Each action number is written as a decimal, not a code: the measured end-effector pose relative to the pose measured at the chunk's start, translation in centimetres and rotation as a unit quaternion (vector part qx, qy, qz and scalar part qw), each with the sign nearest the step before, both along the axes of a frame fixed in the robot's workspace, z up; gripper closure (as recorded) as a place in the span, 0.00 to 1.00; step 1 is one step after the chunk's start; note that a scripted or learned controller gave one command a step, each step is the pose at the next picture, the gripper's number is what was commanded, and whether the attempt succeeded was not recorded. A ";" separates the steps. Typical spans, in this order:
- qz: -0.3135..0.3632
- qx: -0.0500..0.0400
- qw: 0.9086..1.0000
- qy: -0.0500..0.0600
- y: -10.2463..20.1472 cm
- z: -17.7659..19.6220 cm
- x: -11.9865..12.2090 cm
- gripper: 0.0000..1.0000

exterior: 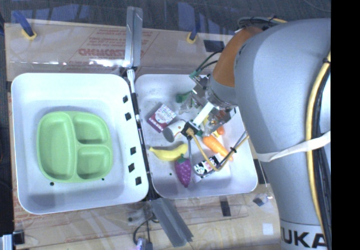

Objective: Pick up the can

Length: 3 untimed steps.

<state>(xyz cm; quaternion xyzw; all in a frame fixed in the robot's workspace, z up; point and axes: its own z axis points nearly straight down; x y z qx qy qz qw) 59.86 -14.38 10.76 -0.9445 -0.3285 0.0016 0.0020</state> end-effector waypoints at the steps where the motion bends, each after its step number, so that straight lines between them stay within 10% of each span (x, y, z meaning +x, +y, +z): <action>1: 0.005 0.001 1.000 0.002 0.2 0.9 0.0 1.00; 2: -0.069 -0.001 0.998 -0.001 -2.1 15.2 -0.1 1.00; 3: -0.068 0.000 0.998 0.000 -2.1 15.1 -0.2 0.00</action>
